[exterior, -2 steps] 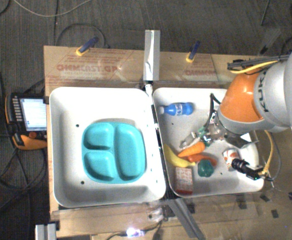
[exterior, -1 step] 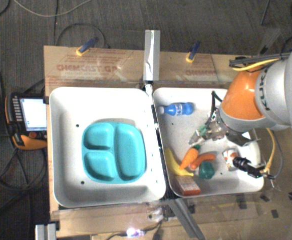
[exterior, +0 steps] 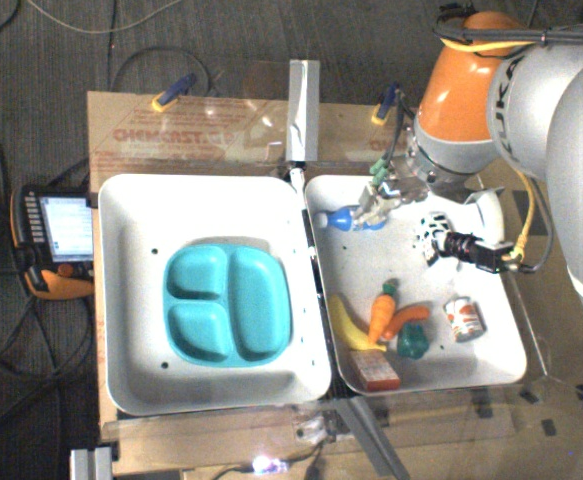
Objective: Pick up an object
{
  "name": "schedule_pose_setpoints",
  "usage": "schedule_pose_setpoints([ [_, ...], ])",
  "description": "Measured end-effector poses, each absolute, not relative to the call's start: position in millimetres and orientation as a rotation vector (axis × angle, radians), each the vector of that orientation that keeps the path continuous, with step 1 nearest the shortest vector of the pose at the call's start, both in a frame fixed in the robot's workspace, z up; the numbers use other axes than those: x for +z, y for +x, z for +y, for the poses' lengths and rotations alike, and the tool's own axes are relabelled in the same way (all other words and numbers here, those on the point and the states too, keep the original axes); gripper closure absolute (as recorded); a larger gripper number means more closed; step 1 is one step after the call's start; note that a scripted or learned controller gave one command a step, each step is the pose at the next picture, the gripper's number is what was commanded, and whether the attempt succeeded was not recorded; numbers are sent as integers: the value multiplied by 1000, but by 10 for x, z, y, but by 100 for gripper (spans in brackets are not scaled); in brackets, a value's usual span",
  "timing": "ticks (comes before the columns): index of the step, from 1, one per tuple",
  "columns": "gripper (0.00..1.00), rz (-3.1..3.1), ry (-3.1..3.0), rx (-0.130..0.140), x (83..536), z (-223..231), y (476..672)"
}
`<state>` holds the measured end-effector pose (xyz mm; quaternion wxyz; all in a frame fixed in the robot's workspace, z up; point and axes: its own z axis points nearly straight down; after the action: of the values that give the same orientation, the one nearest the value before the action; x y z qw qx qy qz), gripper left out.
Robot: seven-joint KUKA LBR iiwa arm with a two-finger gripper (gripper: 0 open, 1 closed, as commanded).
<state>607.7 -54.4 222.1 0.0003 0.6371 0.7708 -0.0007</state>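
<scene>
2 white bins sit side by side on the bench, and each seems to have its own job. The left bin (exterior: 121, 268) holds a teal divided tray (exterior: 227, 304), lying flat in the middle as if waiting to receive something. The right bin (exterior: 511, 363) is the supply: a banana (exterior: 351, 326), a carrot (exterior: 382, 310), a small can (exterior: 463, 319), a reddish box (exterior: 376, 370) and a dark green piece (exterior: 412, 342) lie bunched near its front edge, well apart from the arm.

At the bin's far left corner the gripper (exterior: 376, 206) hangs low over a blue object (exterior: 343, 218), touching it or just beside it. From here I cannot tell how wide the gripper stands, nor whether it grips anything. Judging by that position, the blue object is the pick target, and the grasp is not yet proven.
</scene>
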Motion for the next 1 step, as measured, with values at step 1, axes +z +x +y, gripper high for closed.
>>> schedule_pose_setpoints([
  [1,0,2420,2003,-5,2217,-552,6074],
])
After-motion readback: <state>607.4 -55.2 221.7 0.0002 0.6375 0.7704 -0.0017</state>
